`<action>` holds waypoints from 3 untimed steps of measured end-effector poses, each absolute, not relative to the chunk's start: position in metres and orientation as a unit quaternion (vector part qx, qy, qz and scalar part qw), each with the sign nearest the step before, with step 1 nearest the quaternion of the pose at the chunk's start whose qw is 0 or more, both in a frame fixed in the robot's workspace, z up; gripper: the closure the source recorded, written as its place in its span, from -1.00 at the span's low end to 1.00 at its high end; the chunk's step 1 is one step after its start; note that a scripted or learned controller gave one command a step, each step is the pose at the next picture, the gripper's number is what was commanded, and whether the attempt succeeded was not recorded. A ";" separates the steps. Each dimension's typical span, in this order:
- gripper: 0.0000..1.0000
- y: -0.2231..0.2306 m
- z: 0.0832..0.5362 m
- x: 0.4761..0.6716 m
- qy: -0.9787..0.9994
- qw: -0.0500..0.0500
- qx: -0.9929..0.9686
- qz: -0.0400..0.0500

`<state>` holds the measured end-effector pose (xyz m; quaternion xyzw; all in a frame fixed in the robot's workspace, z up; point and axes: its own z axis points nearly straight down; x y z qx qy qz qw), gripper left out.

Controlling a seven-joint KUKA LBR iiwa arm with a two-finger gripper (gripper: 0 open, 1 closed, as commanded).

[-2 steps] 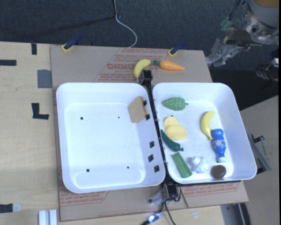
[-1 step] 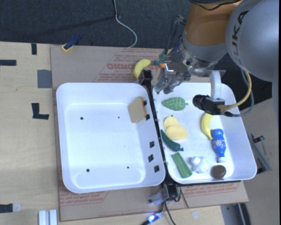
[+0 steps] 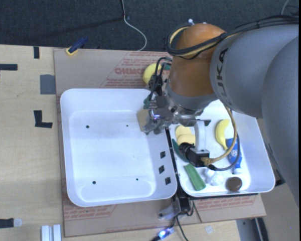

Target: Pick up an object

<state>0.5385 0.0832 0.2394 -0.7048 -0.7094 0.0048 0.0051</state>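
Can't really tell what the gripper is doing, it's tucked under the big orange wrist at the right wall of the left bin, near the divide between bins. All the stuff sits in the right bin: a banana near the right side, another yellow piece just beside the arm's hardware, a green object toward the front and a brown round object at the front corner.
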 end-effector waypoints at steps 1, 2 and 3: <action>1.00 0.109 0.241 0.499 -0.709 0.002 -0.705 0.002; 1.00 0.108 0.251 0.500 -0.708 0.002 -0.706 0.002; 1.00 0.119 0.435 0.484 -0.709 -0.003 -0.705 -0.007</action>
